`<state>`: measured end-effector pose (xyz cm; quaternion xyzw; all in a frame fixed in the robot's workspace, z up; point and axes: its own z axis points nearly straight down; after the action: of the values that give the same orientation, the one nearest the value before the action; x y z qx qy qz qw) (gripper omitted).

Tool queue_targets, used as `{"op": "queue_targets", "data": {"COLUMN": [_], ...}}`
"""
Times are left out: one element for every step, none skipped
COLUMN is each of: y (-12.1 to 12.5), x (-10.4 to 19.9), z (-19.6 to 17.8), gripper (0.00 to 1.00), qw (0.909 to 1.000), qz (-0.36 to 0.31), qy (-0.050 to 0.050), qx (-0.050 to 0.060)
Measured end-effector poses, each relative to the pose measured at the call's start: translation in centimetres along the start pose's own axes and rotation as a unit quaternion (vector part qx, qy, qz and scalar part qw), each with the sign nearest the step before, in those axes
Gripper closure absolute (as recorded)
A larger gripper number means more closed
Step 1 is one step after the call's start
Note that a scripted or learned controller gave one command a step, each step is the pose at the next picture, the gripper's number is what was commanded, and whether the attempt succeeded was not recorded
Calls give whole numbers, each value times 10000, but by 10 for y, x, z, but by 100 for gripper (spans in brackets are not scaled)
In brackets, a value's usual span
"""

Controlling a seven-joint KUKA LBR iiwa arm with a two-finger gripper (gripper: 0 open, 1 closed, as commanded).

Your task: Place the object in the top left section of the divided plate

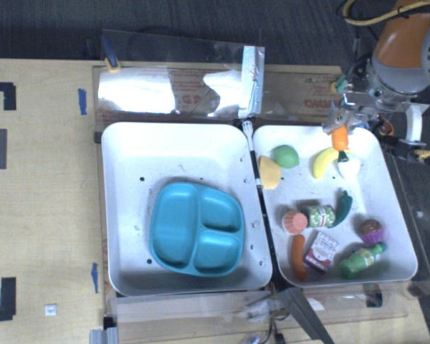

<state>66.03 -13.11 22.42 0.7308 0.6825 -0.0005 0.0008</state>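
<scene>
The blue divided plate (197,228) lies in the left bin (122,192), its two small sections on the right side and one large section on the left. My gripper (342,125) hangs over the back edge of the right bin (398,213). A small orange object (340,139) sits between its fingertips, and the fingers look shut on it. The orange object hangs just above a yellow banana (323,163) and a white piece (349,168).
The right bin also holds a green lime (285,156), a yellow wedge (269,172), a green chili (342,208), a pink disc (295,221), a small can (320,216), an orange sausage (297,256), a red packet (322,251), a green bottle (360,260) and a purple fruit (370,229). A clear panel (179,84) stands behind the left bin.
</scene>
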Motion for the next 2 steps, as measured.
{"op": "queue_targets", "data": {"y": [-61,-1], "x": [101,113], "z": [41,39], "gripper": [100,100], "qw": [10000,9848], "qz": [-75,-1739], "qy": [18,5], "qx": [20,-19]}}
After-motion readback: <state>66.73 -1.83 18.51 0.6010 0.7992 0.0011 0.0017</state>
